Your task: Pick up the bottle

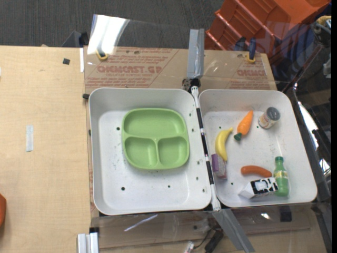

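Near right bin's [295, 141] corner, bottle [280, 176].

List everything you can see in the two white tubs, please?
plate: 1, green, three sections, left bin
banana: 1, yellow, right bin, left part
carrot: 1, orange, beside the banana
jar: 1, grey lid, far right corner
sausage: 1, orange-red, near side
bottle: 1, green, near right corner
carton: 1, white and black, touching the bottle
small pack: 1, pinkish, by the divider

green bottle [281, 177], seemingly upright, right bin's corner
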Robot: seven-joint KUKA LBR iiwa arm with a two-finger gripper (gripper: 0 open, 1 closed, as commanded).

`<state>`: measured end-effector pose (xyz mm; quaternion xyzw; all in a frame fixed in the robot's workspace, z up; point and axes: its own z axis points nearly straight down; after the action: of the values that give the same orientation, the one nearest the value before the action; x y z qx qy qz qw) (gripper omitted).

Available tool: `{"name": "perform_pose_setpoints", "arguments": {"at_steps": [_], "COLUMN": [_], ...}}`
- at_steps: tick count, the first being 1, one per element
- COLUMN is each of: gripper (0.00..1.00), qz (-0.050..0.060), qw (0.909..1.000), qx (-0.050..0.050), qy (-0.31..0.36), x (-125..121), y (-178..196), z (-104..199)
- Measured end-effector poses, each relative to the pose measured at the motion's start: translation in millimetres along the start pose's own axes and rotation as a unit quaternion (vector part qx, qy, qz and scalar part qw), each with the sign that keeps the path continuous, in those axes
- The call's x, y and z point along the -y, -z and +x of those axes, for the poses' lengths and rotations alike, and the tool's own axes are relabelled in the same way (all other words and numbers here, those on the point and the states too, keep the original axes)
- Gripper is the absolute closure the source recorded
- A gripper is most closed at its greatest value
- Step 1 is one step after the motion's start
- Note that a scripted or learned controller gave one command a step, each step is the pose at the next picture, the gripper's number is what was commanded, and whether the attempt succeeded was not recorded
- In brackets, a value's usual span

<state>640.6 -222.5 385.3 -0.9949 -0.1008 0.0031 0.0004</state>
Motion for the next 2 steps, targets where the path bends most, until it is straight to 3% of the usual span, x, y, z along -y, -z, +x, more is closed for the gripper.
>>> {"name": "perform_pose_setpoints", "arguments": {"at_steps": [1,2], "gripper": [1.0,1.0], "qz": [-0.001,-0.001], "qw": [1.0,1.0], "qx": [-0.001,-0.001], "qy": [0.001,0.001], "x": [1.9,31.8], "y": [25.8,54.6], "z": [-3.1,-6.2]}}
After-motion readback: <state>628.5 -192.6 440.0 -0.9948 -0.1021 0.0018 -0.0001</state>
